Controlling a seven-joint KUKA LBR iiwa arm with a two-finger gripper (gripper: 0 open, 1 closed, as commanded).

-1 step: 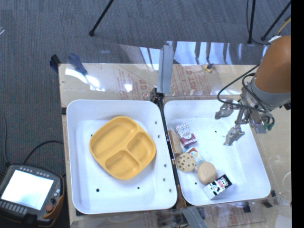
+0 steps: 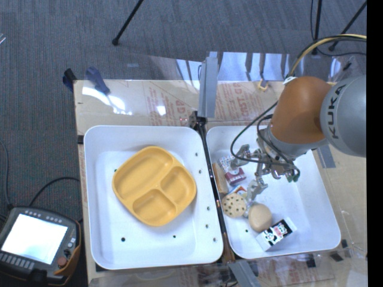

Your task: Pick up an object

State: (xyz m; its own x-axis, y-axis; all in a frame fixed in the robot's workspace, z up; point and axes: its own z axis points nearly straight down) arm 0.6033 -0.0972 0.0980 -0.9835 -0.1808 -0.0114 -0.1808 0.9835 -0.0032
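Observation:
My gripper [image 2: 258,189] hangs low over the right bin [image 2: 311,205], just above a cluster of small items at its left side. Right below it lie a speckled cookie [image 2: 234,205] and a round beige piece [image 2: 260,217]. A red and white packet [image 2: 234,176] and a brown stick-shaped item [image 2: 219,179] lie to its left. A black and white carton [image 2: 276,233] rests near the bin's front. Nothing is visibly held.
The left bin [image 2: 102,160] holds a yellow divided plate [image 2: 154,185]. The arm's orange band [image 2: 299,109] and cables hang over the right bin's back half. A grey upright post [image 2: 207,91] stands behind the divide between the bins.

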